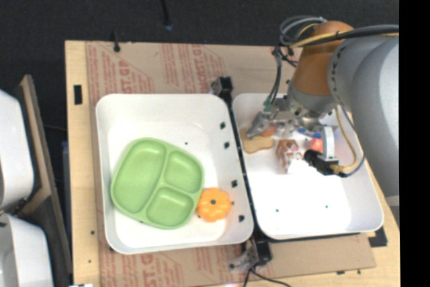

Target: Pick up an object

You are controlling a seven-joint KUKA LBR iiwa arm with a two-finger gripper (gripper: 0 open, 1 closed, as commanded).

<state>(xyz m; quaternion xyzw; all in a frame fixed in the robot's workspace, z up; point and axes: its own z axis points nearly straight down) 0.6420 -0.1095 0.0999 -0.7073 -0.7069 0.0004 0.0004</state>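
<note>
Left bin (107,119): green divided plate (156,183), orange pumpkin toy (213,205) touching its right edge. Right bin (349,212): tan flat piece (257,142), probably light and stiff, best taken across the narrow width. Pincer (290,144) low over it; opening impossible to tell.

Two white bins sat side by side on a brown wooden board (154,70). The left bin (111,111) held a green plate (156,182) with three parts. An orange toy pumpkin (213,205) lay touching the plate's right edge. The right bin (316,212) showed bare white floor near the front.
</note>
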